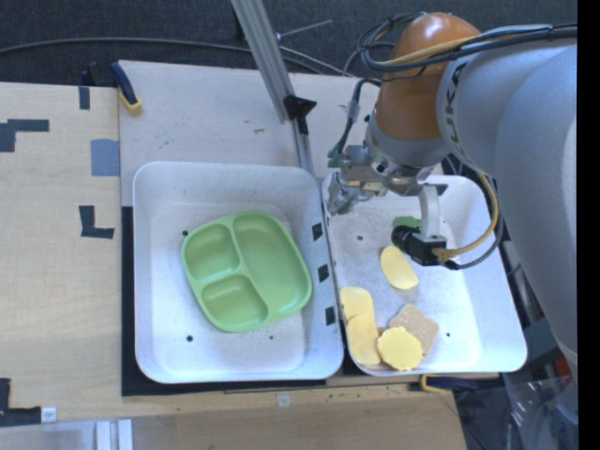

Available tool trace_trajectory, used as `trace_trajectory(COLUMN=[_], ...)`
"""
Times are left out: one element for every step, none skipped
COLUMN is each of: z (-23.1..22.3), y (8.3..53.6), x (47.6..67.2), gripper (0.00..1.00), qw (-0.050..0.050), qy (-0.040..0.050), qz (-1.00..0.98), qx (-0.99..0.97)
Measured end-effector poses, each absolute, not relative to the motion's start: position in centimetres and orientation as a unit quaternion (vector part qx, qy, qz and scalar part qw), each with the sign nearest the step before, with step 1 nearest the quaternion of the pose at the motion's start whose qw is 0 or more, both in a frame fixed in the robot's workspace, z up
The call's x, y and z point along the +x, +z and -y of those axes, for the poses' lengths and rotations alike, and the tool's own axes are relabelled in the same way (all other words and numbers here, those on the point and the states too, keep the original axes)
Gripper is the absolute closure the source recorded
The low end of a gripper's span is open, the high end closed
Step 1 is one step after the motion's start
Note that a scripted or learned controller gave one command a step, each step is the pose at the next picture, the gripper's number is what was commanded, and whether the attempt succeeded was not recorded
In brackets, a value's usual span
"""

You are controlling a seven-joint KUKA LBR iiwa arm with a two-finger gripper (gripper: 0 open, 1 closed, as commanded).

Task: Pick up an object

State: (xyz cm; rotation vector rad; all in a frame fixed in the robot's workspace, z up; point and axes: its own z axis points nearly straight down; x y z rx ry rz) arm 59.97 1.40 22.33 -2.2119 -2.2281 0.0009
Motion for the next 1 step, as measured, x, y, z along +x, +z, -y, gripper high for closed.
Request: trace_trajectory(z=[-6.87], y=[22.33], x=[62.55], gripper=[1.00], qw=[0.001], qy=[-0.0004], qz=[0.710], qx=[-0.705])
